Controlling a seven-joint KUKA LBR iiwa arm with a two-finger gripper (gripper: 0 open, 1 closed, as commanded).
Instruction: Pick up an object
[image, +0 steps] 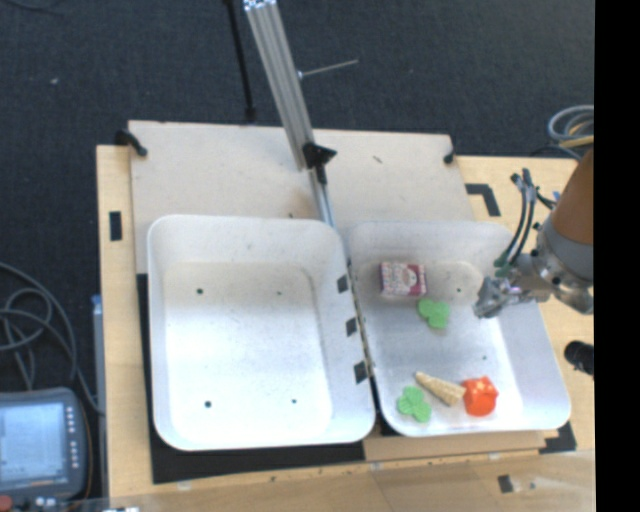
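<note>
The right bin (520, 345) holds a pink-and-white box (402, 278) near its back, a green clover-shaped piece (434, 313) just in front of it, and a second green piece (413, 404), a tan cone (438, 387) and a red-orange object (481, 395) along the front. My gripper (492, 299) hangs over the right side of this bin, to the right of the green clover-shaped piece and apart from it. I see nothing between its tips.
The left bin (250, 330) lies beside the right one, with a divider strip between them. A slanted metal pole (285, 85) rises from the bench's back. Cables and a small screen (35, 445) sit at the far left, off the bench.
</note>
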